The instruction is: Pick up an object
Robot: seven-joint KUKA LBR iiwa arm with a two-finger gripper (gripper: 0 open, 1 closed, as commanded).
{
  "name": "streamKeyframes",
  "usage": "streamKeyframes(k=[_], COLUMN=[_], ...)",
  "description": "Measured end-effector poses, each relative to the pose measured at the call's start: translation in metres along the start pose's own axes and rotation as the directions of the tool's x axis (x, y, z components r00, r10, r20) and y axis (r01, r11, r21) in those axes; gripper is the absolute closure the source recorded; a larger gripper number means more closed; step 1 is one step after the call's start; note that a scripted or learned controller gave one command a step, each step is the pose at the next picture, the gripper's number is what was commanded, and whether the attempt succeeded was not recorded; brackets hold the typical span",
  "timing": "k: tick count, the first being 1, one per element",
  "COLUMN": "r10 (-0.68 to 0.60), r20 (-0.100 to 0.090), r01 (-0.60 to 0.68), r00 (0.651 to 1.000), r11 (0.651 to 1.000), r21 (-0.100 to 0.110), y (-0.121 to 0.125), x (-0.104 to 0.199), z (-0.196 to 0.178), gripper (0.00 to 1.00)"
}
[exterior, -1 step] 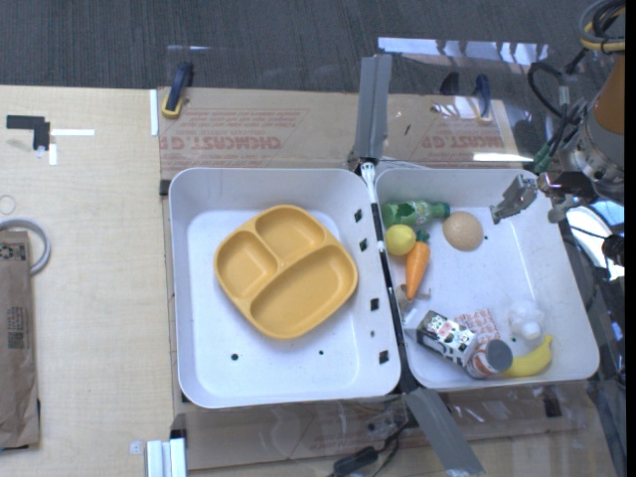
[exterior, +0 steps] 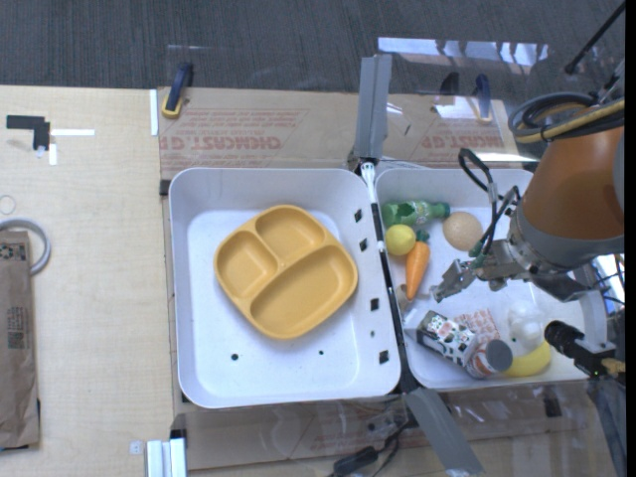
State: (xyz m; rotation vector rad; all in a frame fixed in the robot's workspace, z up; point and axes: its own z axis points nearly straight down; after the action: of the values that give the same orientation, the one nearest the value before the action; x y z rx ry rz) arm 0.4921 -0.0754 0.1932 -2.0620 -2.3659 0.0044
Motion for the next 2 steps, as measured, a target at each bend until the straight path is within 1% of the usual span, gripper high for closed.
streamKeyframes(k=[1, 2], r10=[-0.069, 0.146], r20=[0.004, 0.001], r01=[0.069, -0.146], r00=[0.998, 0.989], r11=[0.998, 0.989], r21=[-0.015, -0.003], y=[-0.013, 0.047], x=[-0.018, -0.041], z=[0.096, 0.102], gripper=[0.00, 0.00])
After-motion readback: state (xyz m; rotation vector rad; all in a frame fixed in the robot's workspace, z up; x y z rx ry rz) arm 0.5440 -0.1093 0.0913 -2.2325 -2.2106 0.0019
